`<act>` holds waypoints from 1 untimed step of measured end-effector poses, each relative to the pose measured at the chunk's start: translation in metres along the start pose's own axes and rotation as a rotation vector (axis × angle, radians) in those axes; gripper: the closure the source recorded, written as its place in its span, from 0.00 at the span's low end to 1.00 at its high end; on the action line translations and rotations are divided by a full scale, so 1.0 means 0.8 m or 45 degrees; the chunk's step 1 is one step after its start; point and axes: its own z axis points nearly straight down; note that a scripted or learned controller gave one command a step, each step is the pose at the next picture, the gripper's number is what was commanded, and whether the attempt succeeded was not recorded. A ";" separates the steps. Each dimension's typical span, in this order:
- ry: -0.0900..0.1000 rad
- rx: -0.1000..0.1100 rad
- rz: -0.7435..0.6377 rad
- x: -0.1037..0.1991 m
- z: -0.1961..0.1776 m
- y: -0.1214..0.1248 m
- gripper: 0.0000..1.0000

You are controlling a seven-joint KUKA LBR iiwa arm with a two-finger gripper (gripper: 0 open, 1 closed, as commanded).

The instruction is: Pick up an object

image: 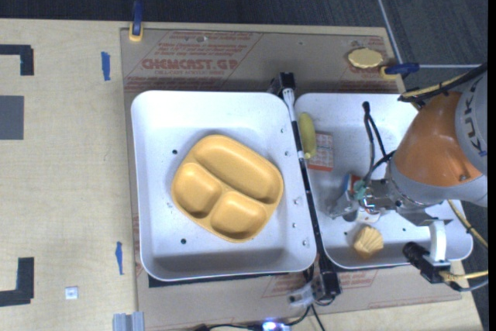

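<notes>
My gripper hangs low in the right bin, near its left middle, under the orange-banded wrist. A small ridged yellow object lies just below and to the right of the gripper, apart from it. A slim yellow piece rests against the bin's left wall, with a white packet printed in red beside it. Something small and blue shows right at the gripper's upper edge; I cannot tell whether it touches it. The arm hides the right part of this bin.
The left bin holds a large yellow divided dish, turned upside down. A black bar runs between the bins. Black cables trail from the wrist. A yellow disc lies on the cardboard behind the right bin.
</notes>
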 end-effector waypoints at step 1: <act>0.000 0.000 -0.001 0.000 0.000 0.000 0.00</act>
